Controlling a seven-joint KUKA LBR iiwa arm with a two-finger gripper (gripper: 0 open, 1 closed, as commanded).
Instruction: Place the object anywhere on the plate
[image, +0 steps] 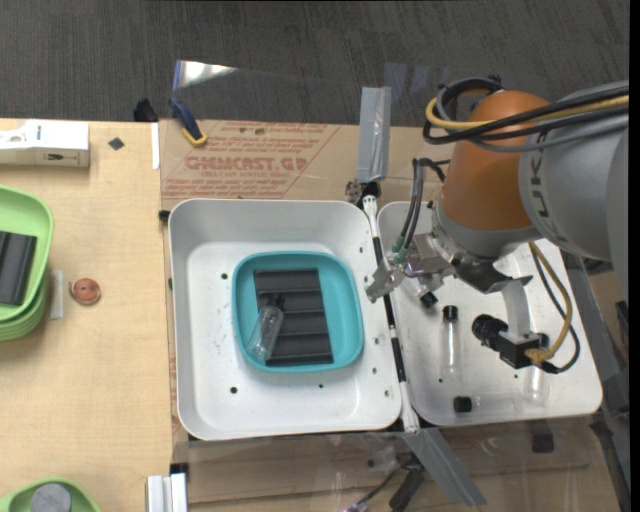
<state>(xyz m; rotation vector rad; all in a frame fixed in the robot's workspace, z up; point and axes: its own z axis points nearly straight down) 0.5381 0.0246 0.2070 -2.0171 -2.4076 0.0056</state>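
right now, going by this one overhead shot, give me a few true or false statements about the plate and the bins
1. The teal plate sits in the left bin. True.
2. A clear tube lies on the plate. True.
3. The plate is red. False: it is teal.
4. The arm hangs over the left bin. False: it is over the right bin.
5. A dark ridged insert lies in the plate. True.

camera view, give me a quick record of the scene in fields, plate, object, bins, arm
plate: teal plate with a dark ribbed insert, in the left white bin
object: clear tube lying on the plate, lower left part
right bin: right white bin with a second clear tube lying in it
arm: arm over the right bin
task state: tube already rests on the plate
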